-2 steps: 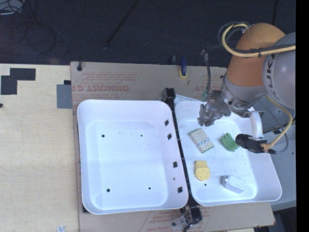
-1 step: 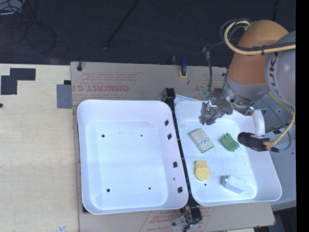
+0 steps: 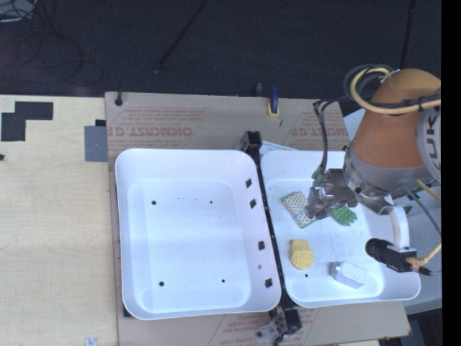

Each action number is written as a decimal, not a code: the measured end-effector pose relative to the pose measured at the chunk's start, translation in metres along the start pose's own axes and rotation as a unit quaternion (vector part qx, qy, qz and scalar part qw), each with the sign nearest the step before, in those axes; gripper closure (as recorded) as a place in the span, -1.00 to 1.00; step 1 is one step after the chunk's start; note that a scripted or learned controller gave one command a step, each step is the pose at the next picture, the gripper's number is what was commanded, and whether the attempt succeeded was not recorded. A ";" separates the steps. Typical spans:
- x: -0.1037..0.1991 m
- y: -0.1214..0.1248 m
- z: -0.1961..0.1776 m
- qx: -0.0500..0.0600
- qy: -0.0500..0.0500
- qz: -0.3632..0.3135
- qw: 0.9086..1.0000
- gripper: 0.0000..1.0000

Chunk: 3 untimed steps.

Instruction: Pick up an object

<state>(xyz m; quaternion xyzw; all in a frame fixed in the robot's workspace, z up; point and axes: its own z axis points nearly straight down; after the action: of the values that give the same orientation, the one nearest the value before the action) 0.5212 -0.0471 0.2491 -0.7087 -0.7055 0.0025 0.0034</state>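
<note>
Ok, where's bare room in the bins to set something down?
The left bin floor is bare wall to wall. The right bin is crowded: patterned square, green piece, yellow piece, clear block, with the claw low among them.

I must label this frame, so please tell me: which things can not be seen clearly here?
- Gripper: its state is lost in dark clutter.
- Patterned flat piece: the gripper covers one end.
- Green object: partly under the arm, shape unclear.
- Pale object: too small to identify.
</note>
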 end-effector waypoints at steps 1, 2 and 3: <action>-0.001 0.003 -0.009 0.000 0.000 -0.001 1.000 1.00; -0.040 -0.048 0.045 0.001 0.000 0.000 1.000 1.00; 0.061 -0.013 -0.012 -0.006 0.001 -0.008 1.000 1.00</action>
<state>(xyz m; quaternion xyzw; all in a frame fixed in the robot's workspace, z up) 0.5086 0.0138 0.2610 -0.7030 -0.7112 -0.0023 0.0003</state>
